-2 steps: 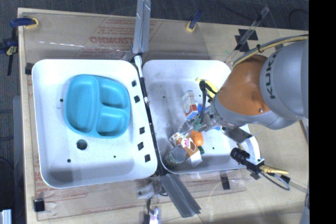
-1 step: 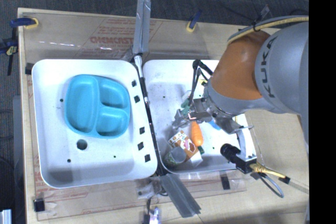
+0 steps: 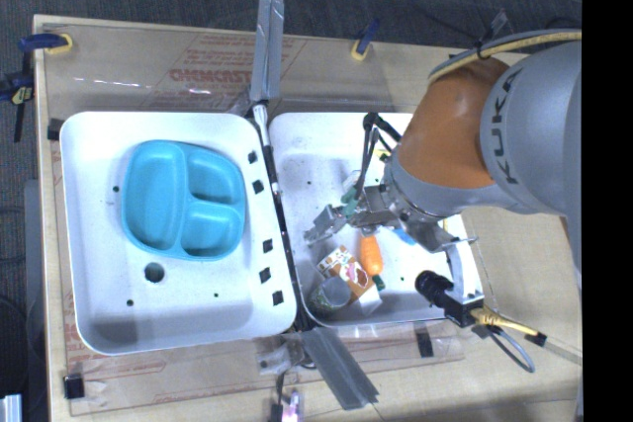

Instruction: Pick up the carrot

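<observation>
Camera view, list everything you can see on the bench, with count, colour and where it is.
Bins: two, white, side by side on the bench, left bin and right bin.
Divided plate: one, light blue, in the left bin.
Carrot: one, orange, in the right bin just below the gripper.
Small carton: one, white with printed colours, in the right bin left of the carrot.
Dark round item: one, near the right bin's front wall; too unclear to name.
Clamps: two, blue, at the bench's far left corner and far edge.
Arm: one, grey with orange band, over the right bin.
Gripper: one, above the carrot.
</observation>
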Robot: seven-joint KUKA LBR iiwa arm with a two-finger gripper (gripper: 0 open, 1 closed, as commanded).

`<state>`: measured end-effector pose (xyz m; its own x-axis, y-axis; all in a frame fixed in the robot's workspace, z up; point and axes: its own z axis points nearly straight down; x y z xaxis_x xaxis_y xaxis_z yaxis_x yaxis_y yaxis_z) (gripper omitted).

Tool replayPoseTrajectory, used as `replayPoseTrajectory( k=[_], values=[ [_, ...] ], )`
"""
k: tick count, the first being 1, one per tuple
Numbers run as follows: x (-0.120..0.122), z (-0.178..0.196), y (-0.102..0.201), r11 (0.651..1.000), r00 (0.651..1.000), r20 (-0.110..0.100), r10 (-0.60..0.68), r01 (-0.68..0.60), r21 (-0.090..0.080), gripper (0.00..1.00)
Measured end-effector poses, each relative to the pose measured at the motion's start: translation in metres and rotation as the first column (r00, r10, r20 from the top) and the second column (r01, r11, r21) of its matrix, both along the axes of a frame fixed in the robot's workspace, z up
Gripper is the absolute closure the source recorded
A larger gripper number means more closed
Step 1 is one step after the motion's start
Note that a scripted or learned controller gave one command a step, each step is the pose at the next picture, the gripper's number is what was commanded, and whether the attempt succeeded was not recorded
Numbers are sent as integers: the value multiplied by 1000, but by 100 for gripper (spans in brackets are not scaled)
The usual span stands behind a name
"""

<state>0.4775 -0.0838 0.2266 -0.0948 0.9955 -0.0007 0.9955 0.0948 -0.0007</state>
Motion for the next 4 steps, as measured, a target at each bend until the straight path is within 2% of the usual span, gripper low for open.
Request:
replayPoseTrajectory(
  k=[1, 2, 3, 4],
  values=[
    [-1, -36, 0, 1000, 1000, -3, 24, -24, 0, 0],
    [-1, -32, -54, 997, 997, 0, 77, -77, 0, 0],
    [6, -116, -112, 985, 985, 16, 172, -172, 0, 0],
    [9, -105, -113, 984, 984, 25, 177, -177, -7, 100]
  ],
)
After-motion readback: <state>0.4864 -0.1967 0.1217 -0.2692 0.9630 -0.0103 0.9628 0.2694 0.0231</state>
